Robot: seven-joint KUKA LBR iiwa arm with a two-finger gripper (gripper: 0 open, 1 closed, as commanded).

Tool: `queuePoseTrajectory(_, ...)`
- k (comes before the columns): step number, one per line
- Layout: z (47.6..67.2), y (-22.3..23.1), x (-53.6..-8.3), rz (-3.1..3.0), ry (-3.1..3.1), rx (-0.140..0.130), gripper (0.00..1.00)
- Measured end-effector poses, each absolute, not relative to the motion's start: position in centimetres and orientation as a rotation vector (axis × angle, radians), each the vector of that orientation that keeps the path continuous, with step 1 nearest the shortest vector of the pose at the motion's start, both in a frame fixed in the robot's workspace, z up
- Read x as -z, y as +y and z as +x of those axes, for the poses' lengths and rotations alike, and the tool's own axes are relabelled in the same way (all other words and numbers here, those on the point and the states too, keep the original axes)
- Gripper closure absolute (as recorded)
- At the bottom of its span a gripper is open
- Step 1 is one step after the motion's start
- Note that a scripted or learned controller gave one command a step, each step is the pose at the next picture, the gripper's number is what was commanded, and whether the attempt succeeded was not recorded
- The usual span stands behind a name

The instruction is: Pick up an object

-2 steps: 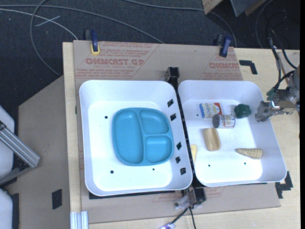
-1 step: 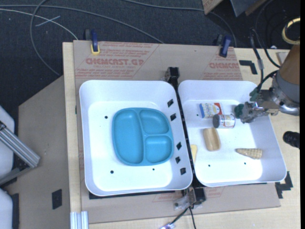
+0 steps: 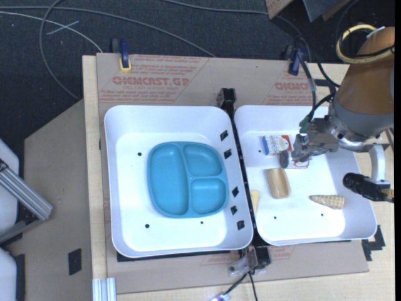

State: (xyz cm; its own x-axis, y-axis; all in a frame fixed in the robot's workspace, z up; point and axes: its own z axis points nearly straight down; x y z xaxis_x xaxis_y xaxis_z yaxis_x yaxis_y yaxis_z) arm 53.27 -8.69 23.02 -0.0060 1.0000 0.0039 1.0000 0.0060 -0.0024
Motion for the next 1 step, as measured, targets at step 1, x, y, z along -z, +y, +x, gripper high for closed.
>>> queuePoseTrajectory(1, 52.53, -3.09, -21.95, -2.211, -2.225, 0.000, 1.00)
